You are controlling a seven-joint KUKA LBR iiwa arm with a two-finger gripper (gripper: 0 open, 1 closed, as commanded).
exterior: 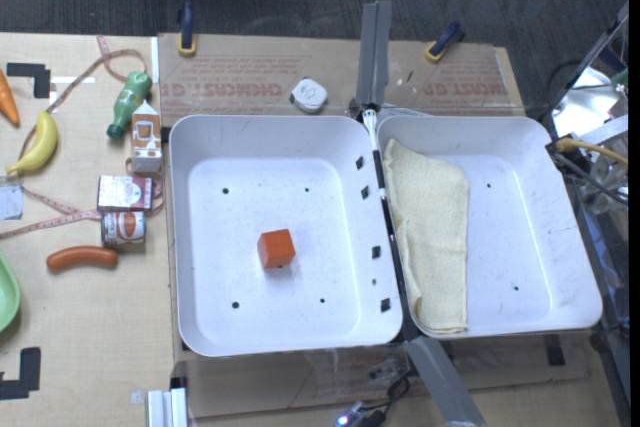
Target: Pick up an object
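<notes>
An orange-red cube (276, 248) sits alone near the middle of the left white bin (200, 315). A cream folded towel (430, 230) lies along the left side of the right white bin (540, 215), running from back to front.
A grey post (374, 55) rises behind the seam between the bins. Left of the bins lie toy foods: a banana (36, 145), a green bottle (129, 101), a small carton (146, 137), a can (124, 228), a sausage (82, 259). Cables and metal parts (590, 130) crowd the right edge.
</notes>
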